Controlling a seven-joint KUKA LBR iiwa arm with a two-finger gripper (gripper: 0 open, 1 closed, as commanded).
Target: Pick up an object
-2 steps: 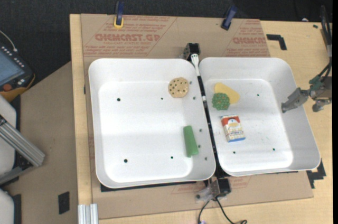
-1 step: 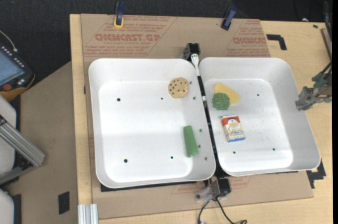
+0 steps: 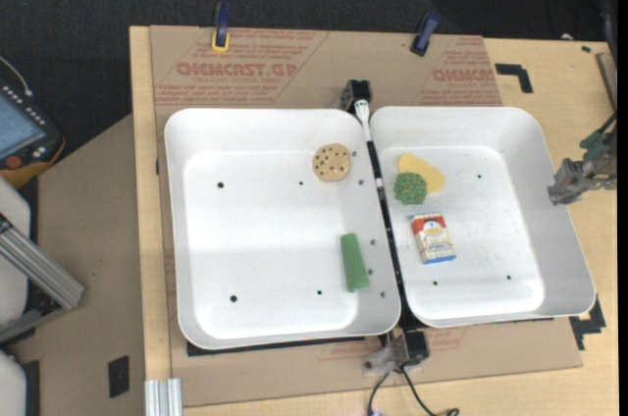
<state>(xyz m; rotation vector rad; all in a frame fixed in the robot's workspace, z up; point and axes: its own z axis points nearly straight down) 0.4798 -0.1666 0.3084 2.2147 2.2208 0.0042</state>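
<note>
The left bin (image 3: pixel 196 208) holds a round tan cookie (image 3: pixel 332 162) near its back right and a green stick (image 3: pixel 353 262) lying near its right wall. In the right bin (image 3: pixel 520 208) a yellow piece (image 3: pixel 425 171) lies against a green bumpy lump (image 3: pixel 410 188), with a small red and white carton (image 3: pixel 433 238) just in front of them. My gripper (image 3: pixel 572 181) shows as a small grey part at the right bin's outer rim, far right of all these objects, with nothing seen in it.
Both bins rest on a cardboard sheet (image 3: pixel 245 61) held by two clips at the back (image 3: pixel 222 29). A cable and connector (image 3: pixel 397 360) lie at the front between the bins. A metal rail (image 3: pixel 39 267) stands at the left.
</note>
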